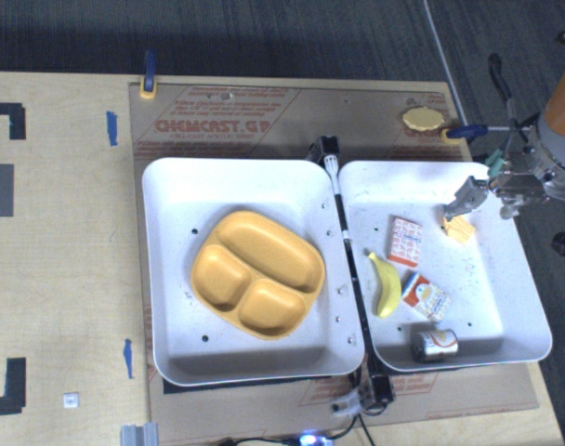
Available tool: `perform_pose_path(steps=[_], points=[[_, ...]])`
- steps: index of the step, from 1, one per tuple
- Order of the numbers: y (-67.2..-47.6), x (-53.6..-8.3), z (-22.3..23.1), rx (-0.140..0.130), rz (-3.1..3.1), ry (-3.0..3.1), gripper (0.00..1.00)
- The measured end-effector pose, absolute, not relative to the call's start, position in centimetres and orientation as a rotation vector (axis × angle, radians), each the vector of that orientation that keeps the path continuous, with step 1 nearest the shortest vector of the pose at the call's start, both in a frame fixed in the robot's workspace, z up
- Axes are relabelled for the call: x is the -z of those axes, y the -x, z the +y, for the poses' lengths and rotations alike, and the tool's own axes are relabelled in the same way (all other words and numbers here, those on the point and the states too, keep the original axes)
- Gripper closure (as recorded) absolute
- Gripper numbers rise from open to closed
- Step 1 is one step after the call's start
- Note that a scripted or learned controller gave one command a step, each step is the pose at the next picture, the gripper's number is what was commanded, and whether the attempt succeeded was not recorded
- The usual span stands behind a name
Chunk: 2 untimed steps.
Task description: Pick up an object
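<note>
My gripper (488, 203) hangs over the far right part of the right bin (515, 342), fingers apart and open, with nothing between them. A small orange block (460, 229) lies just below and left of the left fingertip (467, 195). Further left in the same bin are a red and white carton (404, 242), a banana (387, 286), a small red and white packet (425, 297) and a silver can (436, 343) lying on its side at the near edge.
The left bin (162, 212) holds a yellow divided plate (256, 272). A yellow disc (423, 119) and a blue clamp (464, 131) sit on the brown board behind the right bin. A black divider (343, 221) runs between the bins.
</note>
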<state>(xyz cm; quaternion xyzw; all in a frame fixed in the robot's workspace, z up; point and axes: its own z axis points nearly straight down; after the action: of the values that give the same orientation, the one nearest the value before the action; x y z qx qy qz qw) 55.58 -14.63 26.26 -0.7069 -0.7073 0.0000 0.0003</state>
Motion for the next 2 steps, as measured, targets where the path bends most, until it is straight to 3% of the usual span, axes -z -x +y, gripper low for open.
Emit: perform_pose_path(steps=[1,2], points=[[-52.3,-11.2,-17.6,0.0,-2.22,2.223,0.0],[-48.7,-8.9,-14.6,0.012,-2.228,2.232,0.0]])
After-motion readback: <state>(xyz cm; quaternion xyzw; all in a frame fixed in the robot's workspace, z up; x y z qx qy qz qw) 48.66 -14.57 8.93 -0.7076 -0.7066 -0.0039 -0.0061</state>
